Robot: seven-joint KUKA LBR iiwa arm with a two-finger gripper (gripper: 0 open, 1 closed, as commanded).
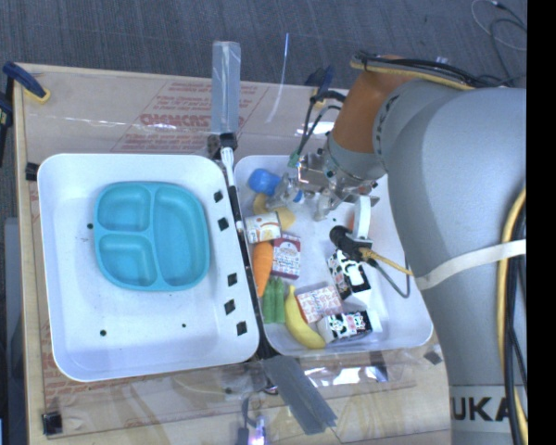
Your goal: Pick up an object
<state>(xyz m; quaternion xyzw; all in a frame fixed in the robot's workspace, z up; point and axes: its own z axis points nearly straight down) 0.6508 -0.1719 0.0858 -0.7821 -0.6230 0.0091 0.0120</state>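
Gripper [308,191] above crowded right bin [400,297]; carrot [262,265], banana [301,325] nearby.

One fixed camera looks down at a slant from above the bench [167,109], far enough to take in both white bins [65,341]; the arm [445,184] enters from the right.

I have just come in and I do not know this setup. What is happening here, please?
A grey robot arm reaches from the right over the right bin, which holds toy food: a carrot, a banana, small cartons. Its gripper is low at the bin's far end, near a blue piece. It is not clear that it holds anything. The left bin holds a blue tray.
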